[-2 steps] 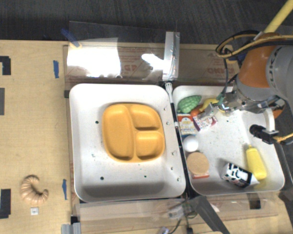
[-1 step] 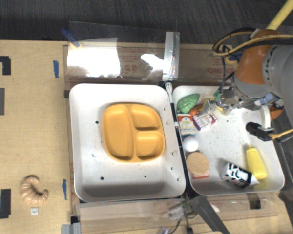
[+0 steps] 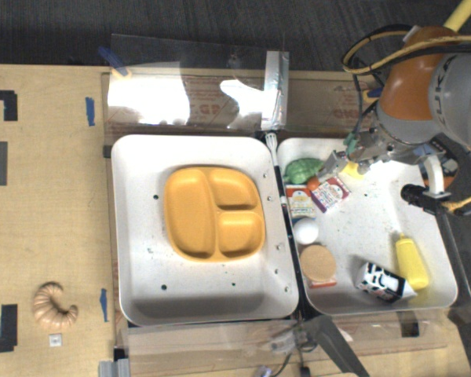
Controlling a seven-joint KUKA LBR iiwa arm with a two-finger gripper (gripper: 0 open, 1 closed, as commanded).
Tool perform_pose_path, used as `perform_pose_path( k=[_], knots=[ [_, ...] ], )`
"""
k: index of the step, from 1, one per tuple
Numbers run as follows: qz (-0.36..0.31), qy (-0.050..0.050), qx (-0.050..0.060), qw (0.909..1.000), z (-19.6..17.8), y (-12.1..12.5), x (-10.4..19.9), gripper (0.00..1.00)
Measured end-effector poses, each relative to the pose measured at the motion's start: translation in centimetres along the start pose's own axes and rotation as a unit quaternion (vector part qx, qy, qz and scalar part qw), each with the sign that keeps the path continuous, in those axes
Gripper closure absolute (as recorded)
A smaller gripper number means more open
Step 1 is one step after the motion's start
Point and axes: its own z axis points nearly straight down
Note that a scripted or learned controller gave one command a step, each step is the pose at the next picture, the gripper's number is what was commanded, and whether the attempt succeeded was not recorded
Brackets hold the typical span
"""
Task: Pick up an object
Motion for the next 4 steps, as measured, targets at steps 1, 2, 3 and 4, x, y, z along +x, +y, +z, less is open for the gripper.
perform_pose_path(
  k=[1,2,3,4],
  knots=[
    [-0.028,0.004,0.002,0.9996,5.0,2.0,-6.1,0.0],
    [0.06,0.005,0.005,0.9982,5.1,1.5,-8.0,0.0],
    [-0.135,0.001,0.002,0.9908,2.9,-3.1,-8.1,0.0],
    [0.015,0.002,0.002,0.9999,5.7,-6.3,-8.0,0.0]
  ],
)
